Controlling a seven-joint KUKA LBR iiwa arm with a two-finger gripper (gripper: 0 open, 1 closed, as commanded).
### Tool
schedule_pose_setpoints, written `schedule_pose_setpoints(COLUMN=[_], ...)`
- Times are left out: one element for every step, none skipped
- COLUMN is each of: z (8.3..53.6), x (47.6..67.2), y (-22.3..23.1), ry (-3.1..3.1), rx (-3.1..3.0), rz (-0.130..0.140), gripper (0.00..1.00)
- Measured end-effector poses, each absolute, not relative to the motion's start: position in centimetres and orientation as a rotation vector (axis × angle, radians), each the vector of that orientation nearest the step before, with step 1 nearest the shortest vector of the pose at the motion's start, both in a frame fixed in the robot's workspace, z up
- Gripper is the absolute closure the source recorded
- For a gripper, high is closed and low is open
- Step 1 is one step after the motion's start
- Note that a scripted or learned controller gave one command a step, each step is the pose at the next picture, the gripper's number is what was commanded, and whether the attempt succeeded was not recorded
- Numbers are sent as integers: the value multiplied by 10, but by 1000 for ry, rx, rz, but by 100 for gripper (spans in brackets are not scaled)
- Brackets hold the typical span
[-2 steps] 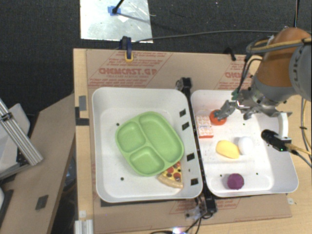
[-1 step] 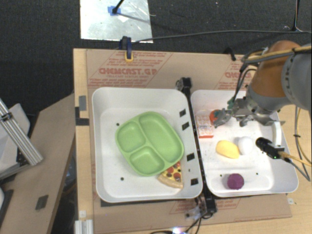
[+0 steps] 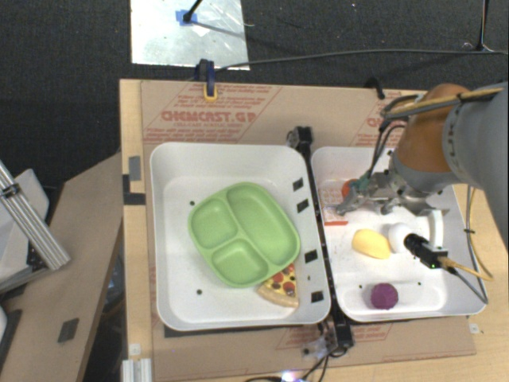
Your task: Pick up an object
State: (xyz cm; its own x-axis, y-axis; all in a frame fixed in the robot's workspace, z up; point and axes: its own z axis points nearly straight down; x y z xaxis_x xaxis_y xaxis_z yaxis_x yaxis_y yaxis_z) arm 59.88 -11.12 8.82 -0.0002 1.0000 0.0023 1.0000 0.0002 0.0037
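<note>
Pizza slice (image 3: 279,286) and green tray (image 3: 242,233) share left bin (image 3: 171,237); purple ball (image 3: 384,295) in right; jaws' state unclear.

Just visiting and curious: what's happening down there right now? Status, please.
Hand low in right bin, grip state unclear. Yellow object and purple ball lie loose nearby. Green plate, pizza slice in left bin.

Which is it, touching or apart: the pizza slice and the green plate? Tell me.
Touching. The camera view shows the pizza slice tucked against the lower edge of the green plate, no white bin floor between them.
</note>
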Motion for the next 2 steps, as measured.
schedule_pose_setpoints(z=[101,150], x=[601,594], y=[-112,-108], ry=[2216,2223], rx=[2214,2215], rz=[11,4], gripper=[100,100])
